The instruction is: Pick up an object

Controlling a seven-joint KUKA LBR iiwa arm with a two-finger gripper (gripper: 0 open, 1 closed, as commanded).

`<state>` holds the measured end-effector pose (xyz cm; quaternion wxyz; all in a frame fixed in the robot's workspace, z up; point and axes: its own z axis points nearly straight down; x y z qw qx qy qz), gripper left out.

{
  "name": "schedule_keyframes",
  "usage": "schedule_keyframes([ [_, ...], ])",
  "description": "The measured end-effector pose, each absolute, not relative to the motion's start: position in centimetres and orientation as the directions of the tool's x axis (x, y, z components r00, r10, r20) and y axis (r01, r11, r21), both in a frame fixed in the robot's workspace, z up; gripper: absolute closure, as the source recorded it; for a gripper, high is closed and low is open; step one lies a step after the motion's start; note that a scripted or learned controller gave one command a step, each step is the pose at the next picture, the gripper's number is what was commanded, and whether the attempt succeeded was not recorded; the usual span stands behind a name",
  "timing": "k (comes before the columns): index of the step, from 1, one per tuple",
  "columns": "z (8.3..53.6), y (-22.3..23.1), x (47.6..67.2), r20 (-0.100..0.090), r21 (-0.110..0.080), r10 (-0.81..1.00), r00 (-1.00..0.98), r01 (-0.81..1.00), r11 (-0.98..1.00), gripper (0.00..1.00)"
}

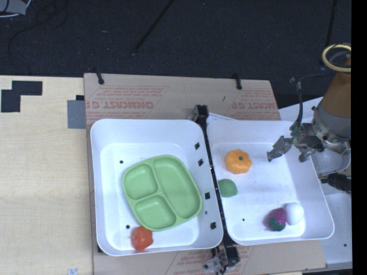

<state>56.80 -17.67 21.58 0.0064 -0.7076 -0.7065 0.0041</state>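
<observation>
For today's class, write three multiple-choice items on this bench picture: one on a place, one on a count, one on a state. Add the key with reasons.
1. Where does the green divided plate lie?
A. left bin
B. right bin
C. bare bench

2. How many compartments has the plate?
A. two
B. three
C. five

3. What is the hand doing with the orange pumpkin?
A. holding it
B. pressing it
C. not touching it

Key: 1 A, it lies inside the left bin. 2 B, three hollows show. 3 C, white floor separates them.
</observation>
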Motion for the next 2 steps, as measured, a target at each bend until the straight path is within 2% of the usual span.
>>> schedule_keyframes([
  [1, 22.3, -17.7, 57.1, 0.001, -0.003, 1.0, 0.0, 1.0, 0.0, 0.0],
  [2, 17.9, -17.8, 57.0, 0.002, -0.007, 1.0, 0.0, 1.0, 0.0, 0.0],
])
